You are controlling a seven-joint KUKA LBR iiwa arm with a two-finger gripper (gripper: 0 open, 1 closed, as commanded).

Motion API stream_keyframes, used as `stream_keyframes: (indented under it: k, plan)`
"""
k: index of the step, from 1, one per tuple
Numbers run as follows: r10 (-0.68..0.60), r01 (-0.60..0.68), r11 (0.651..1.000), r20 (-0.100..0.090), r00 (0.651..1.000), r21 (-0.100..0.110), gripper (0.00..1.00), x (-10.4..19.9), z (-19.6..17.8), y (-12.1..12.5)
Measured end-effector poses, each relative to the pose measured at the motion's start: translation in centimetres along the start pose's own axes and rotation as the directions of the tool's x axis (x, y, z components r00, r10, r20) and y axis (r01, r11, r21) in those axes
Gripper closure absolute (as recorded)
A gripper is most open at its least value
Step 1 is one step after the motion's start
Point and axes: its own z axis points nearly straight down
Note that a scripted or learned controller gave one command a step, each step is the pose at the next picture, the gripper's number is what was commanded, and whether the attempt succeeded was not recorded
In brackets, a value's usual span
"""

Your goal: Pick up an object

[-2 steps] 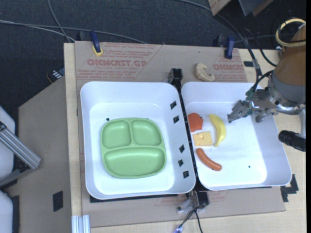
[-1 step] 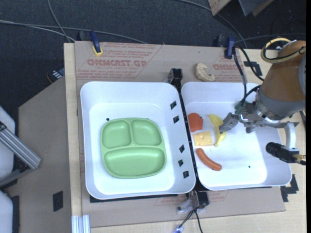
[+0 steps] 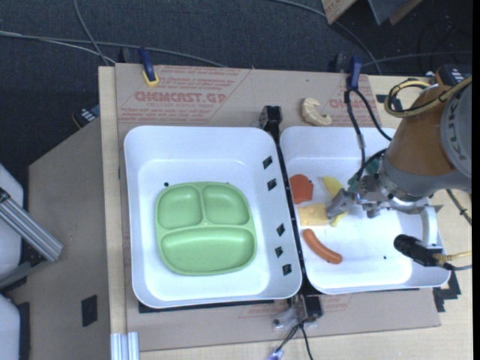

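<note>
The right bin holds a red-orange piece, a small yellow piece, a pale yellow wedge and an orange sausage, all near its left wall. My gripper hangs low over the bin. It sits just right of the wedge and below the yellow piece, and partly covers the yellow piece's lower end. Nothing visibly sits in the gripper's grasp. The grey and orange arm reaches in from the right.
The left bin carries a green divided plate. A beige lump lies on the board behind the right bin. Blue clamps hold the board's back edge. Cables run by the arm, and a black part sticks out over the bin's right side.
</note>
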Motion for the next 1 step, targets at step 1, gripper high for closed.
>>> stream_keyframes:
  k: [1]
  plan:
    - [0.001, -0.001, 1.000, 0.002, 1.000, -0.005, 0.00, 0.03, 2.53, 0.03]
